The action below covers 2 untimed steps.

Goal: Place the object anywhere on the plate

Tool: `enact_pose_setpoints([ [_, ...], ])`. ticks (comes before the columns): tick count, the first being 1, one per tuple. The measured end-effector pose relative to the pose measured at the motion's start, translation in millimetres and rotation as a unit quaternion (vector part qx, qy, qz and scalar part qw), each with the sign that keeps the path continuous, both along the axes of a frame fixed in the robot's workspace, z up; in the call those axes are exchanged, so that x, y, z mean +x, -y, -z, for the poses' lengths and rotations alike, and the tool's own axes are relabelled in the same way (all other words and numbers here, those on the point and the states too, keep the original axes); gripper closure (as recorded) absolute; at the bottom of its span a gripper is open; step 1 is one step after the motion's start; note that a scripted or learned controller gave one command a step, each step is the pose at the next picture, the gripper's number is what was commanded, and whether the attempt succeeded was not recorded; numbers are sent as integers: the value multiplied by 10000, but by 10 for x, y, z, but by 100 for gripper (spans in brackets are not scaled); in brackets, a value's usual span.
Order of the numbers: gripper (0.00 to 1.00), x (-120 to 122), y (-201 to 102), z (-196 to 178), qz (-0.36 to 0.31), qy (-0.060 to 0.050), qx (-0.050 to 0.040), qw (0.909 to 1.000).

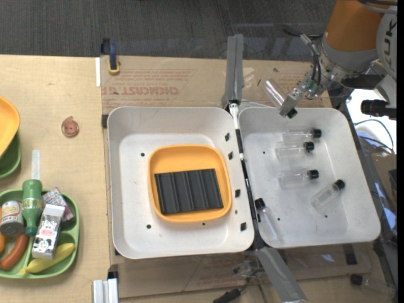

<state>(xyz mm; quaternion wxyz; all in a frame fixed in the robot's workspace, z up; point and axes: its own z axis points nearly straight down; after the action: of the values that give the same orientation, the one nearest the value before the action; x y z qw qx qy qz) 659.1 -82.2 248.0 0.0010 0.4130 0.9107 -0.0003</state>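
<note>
Vials, clear with black caps, lie loose in my right bin. At nine o'clock the yellow plate carries a black ribbed block. Farther up, the claw grips one vial near its capped end; I judge it could slip out. Cardboard behind reads "CHEMCAST", inverted.

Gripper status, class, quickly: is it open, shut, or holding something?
Gripper: shut on a clear vial with a black cap, held above the right bin.
</note>
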Motion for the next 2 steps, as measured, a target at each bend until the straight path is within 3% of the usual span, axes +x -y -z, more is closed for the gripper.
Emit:
enact_pose_setpoints([
  [1, 100, -74, 491, -412, -191, 4, -2, 9998],
  [2, 100, -169, 410, 504, -1684, -3, 6, 9857],
])
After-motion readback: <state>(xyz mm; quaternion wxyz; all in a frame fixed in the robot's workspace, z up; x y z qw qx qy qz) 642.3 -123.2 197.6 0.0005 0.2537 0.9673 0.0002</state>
